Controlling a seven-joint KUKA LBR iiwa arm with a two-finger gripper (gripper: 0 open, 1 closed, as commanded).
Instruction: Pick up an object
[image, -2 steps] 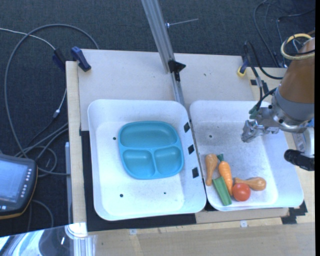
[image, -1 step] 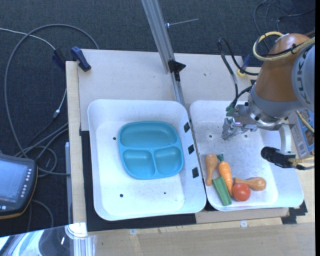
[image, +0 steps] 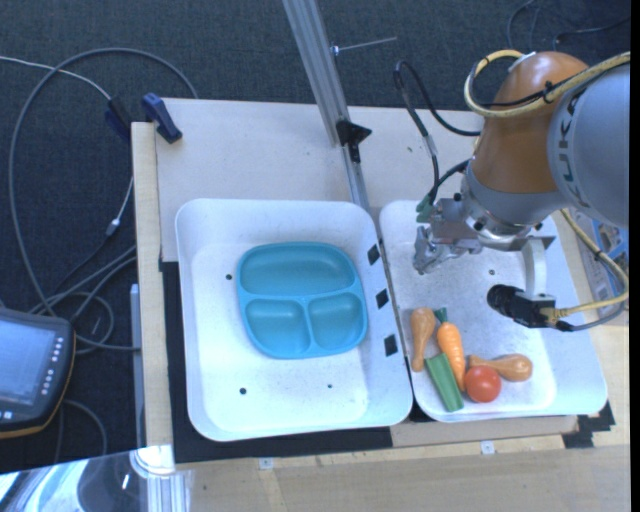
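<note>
From the camera view above the counter (image: 250, 150), two shallow white bins sit side by side. The left bin (image: 210, 400) holds one blue divided plate (image: 300, 298) with three compartments, lying flat near its middle. The right bin (image: 560, 390) holds a cluster of play food at its near edge: one orange carrot (image: 451, 347), one tan vegetable (image: 423, 335) just left of it, one green piece (image: 443, 382) lying beneath them, one red tomato (image: 482, 384), and one tan, pear-like piece (image: 513, 367) touching the tomato on its right. That makes five items, all packed close together.

One grey arm (image: 590, 130) with an orange band reaches in from the right and bends down over the far part of the right bin. Its gripper (image: 432, 255) points downward above bare bin floor, apart from the food cluster. Nothing is seen between the fingers; whether they are spread or pressed together cannot be told at this angle.
</note>
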